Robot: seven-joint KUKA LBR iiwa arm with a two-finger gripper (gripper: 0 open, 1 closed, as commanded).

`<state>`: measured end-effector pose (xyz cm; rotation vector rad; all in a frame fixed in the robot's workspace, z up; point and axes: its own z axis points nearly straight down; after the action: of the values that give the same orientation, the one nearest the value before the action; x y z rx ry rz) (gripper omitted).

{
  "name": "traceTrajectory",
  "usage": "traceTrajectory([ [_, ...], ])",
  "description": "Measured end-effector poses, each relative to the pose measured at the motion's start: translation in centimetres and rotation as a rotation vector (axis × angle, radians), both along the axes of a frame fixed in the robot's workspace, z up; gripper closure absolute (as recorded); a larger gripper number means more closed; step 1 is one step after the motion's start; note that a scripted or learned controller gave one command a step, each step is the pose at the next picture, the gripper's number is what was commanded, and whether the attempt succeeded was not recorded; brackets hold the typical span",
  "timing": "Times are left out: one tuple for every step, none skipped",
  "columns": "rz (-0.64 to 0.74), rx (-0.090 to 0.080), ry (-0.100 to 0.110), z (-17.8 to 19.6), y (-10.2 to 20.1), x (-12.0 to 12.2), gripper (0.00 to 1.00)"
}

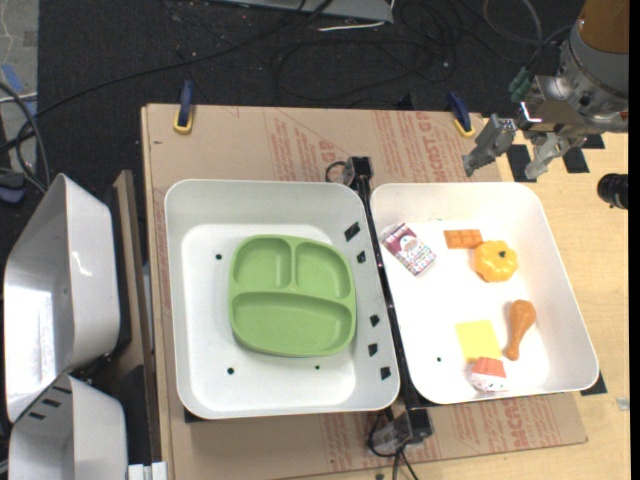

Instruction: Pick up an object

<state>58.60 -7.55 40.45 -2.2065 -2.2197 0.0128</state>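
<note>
Gripper (pixel 517 154): at the upper right, above the bench beyond the far rim of the right bin (pixel 570 298); fingers spread apart, nothing between them. Grey wrist and orange band of the arm (pixel 600 28) rise behind it toward the top right corner.

Right bin, contents, nearest the gripper first:
- flat orange block (pixel 463 238), near the far wall;
- small yellow pumpkin-shaped piece (pixel 495 261), just beside the block on its near right;
- pink and white printed packet (pixel 409 248), tilted, toward the bin's left wall;
- brown toy drumstick (pixel 518 325), lying lengthwise near the right wall;
- yellow square tile (pixel 477 339), just left of the drumstick;
- small red and white item (pixel 487 373), at the near wall, touching or nearly touching the tile's near edge.

Left bin (pixel 190 298): one green divided plate (pixel 293 296), three compartments, lying flat in the middle.

Bench (pixel 260 143): brown board under both bins, blue-and-yellow clamps (pixel 184 108) on its far edge.
</note>
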Motion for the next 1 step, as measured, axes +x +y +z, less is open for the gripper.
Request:
traceTrajectory([
  [-0.001, -0.005, -0.027, 10.21, 0.86, 5.09, 0.00],
])
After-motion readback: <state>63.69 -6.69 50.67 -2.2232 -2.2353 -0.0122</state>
